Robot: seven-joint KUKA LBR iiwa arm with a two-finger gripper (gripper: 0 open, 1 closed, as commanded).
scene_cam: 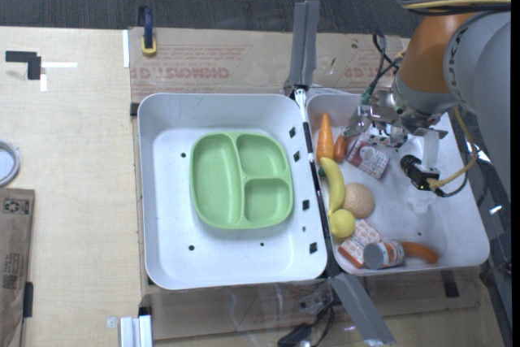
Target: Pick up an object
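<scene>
Gripper (375,128) down in right bin (455,248), near its far edge, just above a small red-and-white packet (372,162). Can't tell from this angle how the claw stands, or whether anything is pinched in it. Orange band of arm (426,53) over bin's far right corner.

Along right bin's left wall, far to near: carrot (325,136), banana (332,183), lemon (342,223). Beige round fruit (358,200) touching banana, just right of it. At near edge: can (380,253) lying on its side, atop a red-and-white pack (356,244); second carrot (420,253) just right of can.

Left bin (150,199): green three-compartment plate (241,179) at centre, flat, nothing on it.

Off the bins on bench: tape roll (5,164) at left edge, blue-and-yellow clamp (146,30) at far edge.
</scene>
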